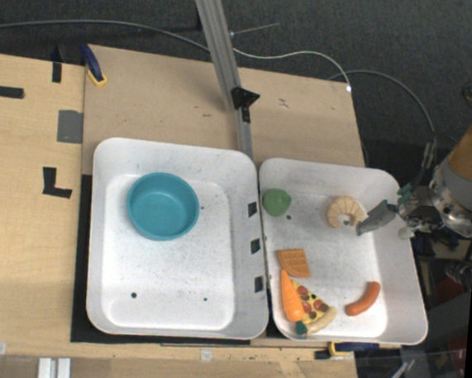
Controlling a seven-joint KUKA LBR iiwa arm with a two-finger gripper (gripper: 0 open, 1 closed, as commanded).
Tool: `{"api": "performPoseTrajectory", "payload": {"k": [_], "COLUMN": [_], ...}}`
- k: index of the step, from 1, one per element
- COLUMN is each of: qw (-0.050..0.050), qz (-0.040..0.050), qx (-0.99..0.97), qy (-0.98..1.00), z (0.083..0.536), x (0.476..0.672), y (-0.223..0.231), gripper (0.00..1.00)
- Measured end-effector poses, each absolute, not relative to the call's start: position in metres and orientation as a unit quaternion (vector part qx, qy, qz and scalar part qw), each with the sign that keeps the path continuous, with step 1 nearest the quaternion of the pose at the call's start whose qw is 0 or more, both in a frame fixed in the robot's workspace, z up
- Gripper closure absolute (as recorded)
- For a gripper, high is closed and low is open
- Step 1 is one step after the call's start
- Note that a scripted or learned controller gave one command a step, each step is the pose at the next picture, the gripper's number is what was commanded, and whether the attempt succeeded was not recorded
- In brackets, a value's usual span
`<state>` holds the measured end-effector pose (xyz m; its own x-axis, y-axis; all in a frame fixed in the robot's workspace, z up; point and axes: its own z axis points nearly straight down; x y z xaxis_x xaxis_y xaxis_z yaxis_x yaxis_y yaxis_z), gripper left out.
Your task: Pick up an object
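Tool (372,219) just right of croissant (346,211) in rt bin (397,324); grip state unclear.

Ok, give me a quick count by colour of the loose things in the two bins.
Blue: 1, the bowl
Green: 1, the ball
Tan: 2, the croissant and cracker
Orange: 1, the carrot
Red-orange: 1, the sausage
Mixed: 1, the pizza slice
Total: 7
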<state>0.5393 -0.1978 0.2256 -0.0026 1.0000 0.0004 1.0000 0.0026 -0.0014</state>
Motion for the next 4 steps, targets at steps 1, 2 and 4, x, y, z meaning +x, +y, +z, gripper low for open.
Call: {"api": "performPoseTrajectory", "payload": {"k": [1, 2, 4], "qw": [0.001, 0.002, 0.0], "qz": [0.0002, 0.002, 0.0008], "qx": [-0.706, -0.707, -0.706], "qy": [-0.708, -0.707, -0.708], "z": [0.226, 0.181, 0.088], "x": [0.539, 0.538, 0.536], "y": [-0.198, -0.202, -0.204], "gripper": [0.0, 0.0, 0.0]}}
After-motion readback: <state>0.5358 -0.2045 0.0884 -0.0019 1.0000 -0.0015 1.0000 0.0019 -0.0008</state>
